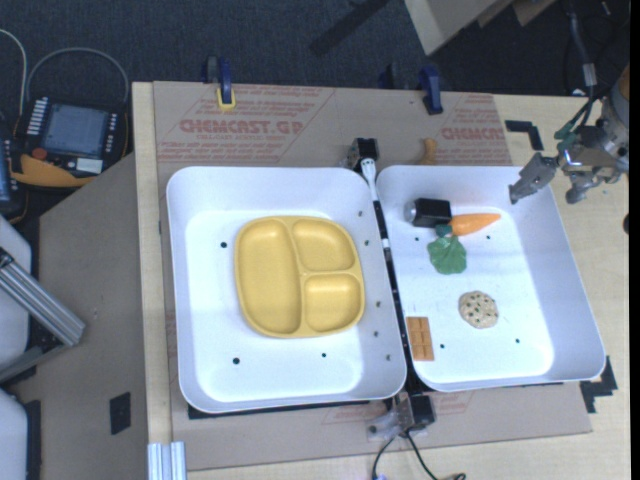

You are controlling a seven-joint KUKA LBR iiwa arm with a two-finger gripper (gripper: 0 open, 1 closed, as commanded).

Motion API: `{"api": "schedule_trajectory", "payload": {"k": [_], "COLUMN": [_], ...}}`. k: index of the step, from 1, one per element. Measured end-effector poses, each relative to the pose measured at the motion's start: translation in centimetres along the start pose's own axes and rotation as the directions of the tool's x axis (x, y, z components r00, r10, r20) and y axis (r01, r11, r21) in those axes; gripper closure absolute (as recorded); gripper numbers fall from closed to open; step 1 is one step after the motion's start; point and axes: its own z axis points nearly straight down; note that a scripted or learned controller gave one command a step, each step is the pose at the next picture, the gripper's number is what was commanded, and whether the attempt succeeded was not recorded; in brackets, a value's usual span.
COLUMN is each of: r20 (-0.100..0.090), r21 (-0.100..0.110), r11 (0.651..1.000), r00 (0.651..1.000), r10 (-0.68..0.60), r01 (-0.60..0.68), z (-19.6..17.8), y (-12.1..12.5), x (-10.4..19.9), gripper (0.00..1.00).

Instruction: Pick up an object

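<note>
The right bin (560, 298) holds an orange carrot (476, 223), a black block (432, 211), a green broccoli piece (448, 256), a chocolate-chip cookie (479, 309) and a small orange-brown wafer (420, 338). My gripper (548, 190) hovers over the bin's far right corner, to the right of the carrot and apart from it. Its fingers (527, 181) are spread open and nothing is between them.
A yellow divided plate (298, 273) lies in the left bin (195, 298). The two bins meet at a ridge (385, 268) in the middle. Blue clamps (225, 86) hold the brown board at the back. A pendant with a screen (75, 133) lies off the bench at left.
</note>
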Motion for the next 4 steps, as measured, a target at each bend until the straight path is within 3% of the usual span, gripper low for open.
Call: {"api": "schedule_trajectory", "payload": {"k": [3,4], "r20": [-0.003,0.0], "r21": [0.008,-0.001], "r11": [1.0,1.0], "r00": [1.0,1.0], "r10": [0.0,0.001], "r01": [0.0,-0.001], "z": [14.8,13.3], "y": [-0.5,-0.3], "x": [1.4,1.3], "gripper": [0.0,1.0]}}
